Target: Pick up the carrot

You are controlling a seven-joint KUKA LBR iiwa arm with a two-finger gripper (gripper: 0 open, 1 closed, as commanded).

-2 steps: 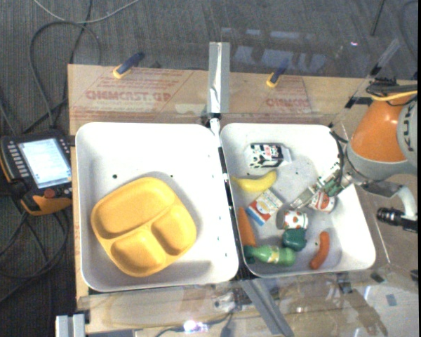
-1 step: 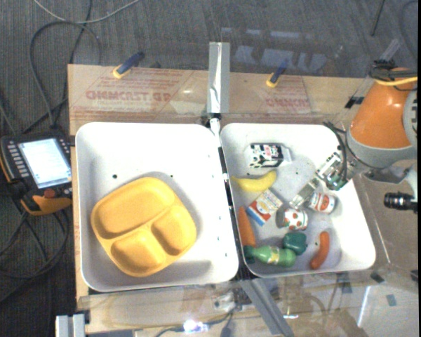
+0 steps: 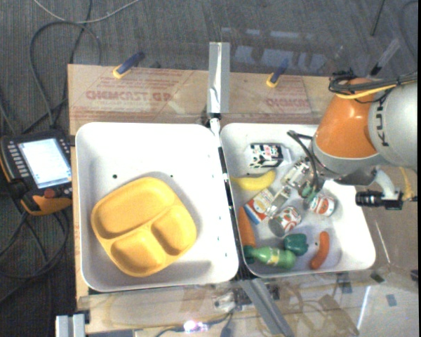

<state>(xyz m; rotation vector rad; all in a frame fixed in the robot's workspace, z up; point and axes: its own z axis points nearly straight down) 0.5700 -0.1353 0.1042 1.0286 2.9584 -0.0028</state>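
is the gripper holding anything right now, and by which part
Cannot be told: the gripper hangs over the cluttered right white bin, while the orange carrot lies apart by the bin's left wall.

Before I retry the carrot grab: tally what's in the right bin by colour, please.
Orange: 2, the carrot and a small sausage-shaped piece
Yellow: 1, the banana
Green: 2, a bottle and a pepper
Red-and-white: 3, a carton and two cans
Black-and-white: 1, a carton
Total: 9

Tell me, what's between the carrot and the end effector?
In the camera view, a small red-and-white carton lies between the carrot and the end effector.
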